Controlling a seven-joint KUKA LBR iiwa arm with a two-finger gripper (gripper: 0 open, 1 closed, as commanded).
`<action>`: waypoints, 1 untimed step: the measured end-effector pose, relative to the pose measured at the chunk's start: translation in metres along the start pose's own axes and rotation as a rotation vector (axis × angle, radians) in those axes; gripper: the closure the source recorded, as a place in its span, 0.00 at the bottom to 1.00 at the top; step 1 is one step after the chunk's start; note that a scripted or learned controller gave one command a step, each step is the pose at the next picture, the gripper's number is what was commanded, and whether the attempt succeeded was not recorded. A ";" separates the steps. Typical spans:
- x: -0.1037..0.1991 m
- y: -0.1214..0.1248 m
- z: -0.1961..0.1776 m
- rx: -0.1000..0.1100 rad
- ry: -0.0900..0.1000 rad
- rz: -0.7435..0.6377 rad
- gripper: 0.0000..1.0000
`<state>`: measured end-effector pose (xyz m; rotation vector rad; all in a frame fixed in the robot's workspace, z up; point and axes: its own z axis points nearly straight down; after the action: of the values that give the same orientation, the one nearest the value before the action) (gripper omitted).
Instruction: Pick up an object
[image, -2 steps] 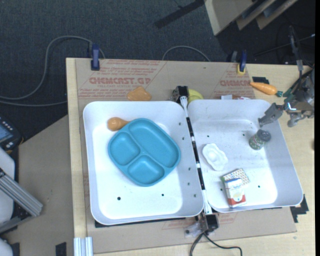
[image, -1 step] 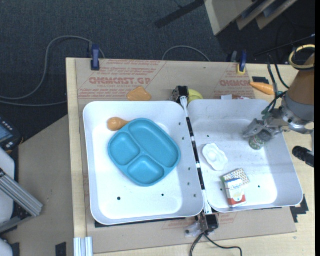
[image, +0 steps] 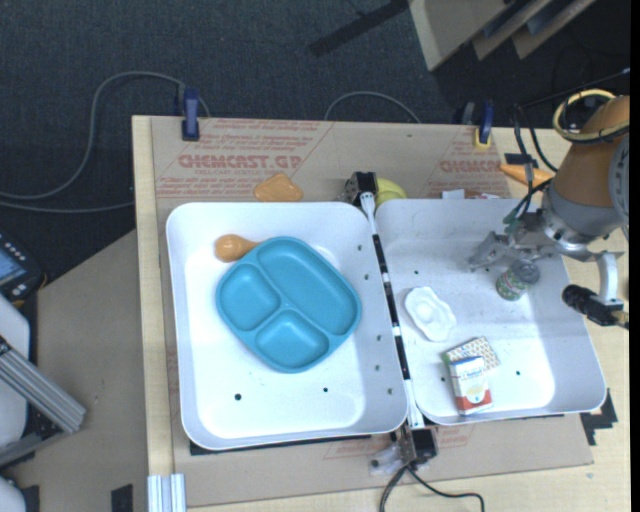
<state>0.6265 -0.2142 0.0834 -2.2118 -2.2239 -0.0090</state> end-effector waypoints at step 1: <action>-0.002 0.000 -0.013 -0.003 -0.007 0.001 1.00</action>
<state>0.6264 -0.2167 0.0961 -2.2175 -2.2280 -0.0049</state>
